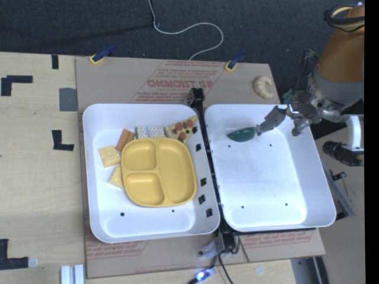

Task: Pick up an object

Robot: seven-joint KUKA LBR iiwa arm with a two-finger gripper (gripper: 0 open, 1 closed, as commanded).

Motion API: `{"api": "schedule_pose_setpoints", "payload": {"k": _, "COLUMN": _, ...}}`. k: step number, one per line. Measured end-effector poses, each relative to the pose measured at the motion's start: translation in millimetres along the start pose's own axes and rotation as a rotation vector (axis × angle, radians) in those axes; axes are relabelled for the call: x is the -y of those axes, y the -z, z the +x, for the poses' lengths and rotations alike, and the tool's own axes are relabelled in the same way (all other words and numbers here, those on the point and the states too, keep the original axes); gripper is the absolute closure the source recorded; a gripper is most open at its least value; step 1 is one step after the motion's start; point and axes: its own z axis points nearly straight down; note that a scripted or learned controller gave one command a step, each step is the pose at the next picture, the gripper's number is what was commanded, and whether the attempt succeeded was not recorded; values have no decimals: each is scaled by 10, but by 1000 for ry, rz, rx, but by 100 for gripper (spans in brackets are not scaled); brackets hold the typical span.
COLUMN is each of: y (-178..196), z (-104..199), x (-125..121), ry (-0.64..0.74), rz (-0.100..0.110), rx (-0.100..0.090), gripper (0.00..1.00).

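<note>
A small dark-green object point(241, 135) lies on the floor of the right bin point(266, 182), near its far left part. My gripper point(282, 125) hangs over the far right part of that bin, open, with its fingers spread and nothing between them. The left fingertip point(262, 128) sits right beside the green object's right end; whether they touch I cannot tell. The left bin point(100, 206) holds a yellow divided plate point(159, 171) with several small pieces around its far and left sides: an orange block point(125, 139), pale tan blocks point(109, 156) and a patterned piece point(184, 128).
A beige lump point(265, 86) rests on the cardboard beyond the right bin. Black clips point(196, 96) join the bins along their shared wall. A white cable point(195, 31) loops across the dark floor at the back. The grey arm with its orange band point(343, 52) stands at the right.
</note>
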Motion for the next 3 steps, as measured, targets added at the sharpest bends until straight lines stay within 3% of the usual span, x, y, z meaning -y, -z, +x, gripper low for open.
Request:
{"api": "schedule_pose_setpoints", "payload": {"k": 1, "y": 59, "z": 0, "x": -18, "ry": 3, "rz": -11, "rx": 2, "gripper": 0}}
{"api": "schedule_pose_setpoints", "payload": {"k": 3, "y": -1210, "z": 39, "x": 18, "ry": 3, "rz": -4, "rx": 1, "gripper": 0}}
